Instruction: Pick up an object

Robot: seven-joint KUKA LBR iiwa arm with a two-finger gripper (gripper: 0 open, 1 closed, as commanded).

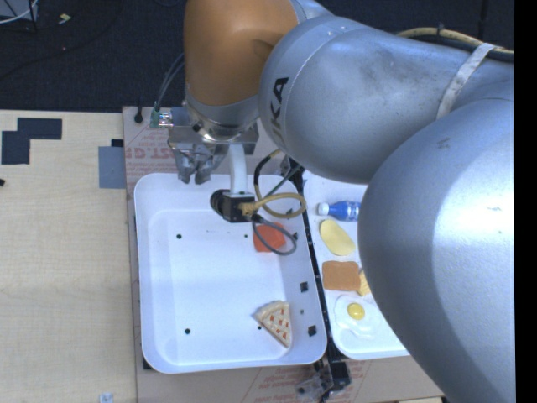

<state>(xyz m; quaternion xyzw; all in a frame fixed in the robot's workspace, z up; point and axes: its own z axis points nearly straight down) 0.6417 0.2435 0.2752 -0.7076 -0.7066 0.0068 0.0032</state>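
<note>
**Gripper over the far rim of the left bin, objects all lying nearer the camera**

We see a pale wood-grain bench (59, 250) with a few dark grey patches (109, 164) on it. Behind it lies a dark floor (84, 40) with loose cables. The two white bins rest on brown cardboard (147, 154) printed in red.

The gripper (195, 170) hangs over the far rim of the left bin (147, 267), close to that bin's far left corner. We cannot tell whether it is released or clenched. We see nothing held in it.

Nearest to it, nearer the camera and to the view's right, an orange block (267, 240) lies on the smooth bin floor. A black cable loop partly crosses it, so we cannot read its long axis. Farther toward the camera on the same side, a tan wedge (275, 321) with a waffle-like grid lies flat near the bin's right wall.

Beyond that wall, in the right bin (352, 353), a small blue bottle (346, 211) lies on its side. Its long axis runs across the view and its white cap points back toward the gripper. Just beside it, on the camera side, a smooth yellow oval (337, 238) slants from upper left to lower right. Then come a brown, toast-like square (341, 275) and a glossy fried egg (357, 313), which is well away from the gripper.
</note>
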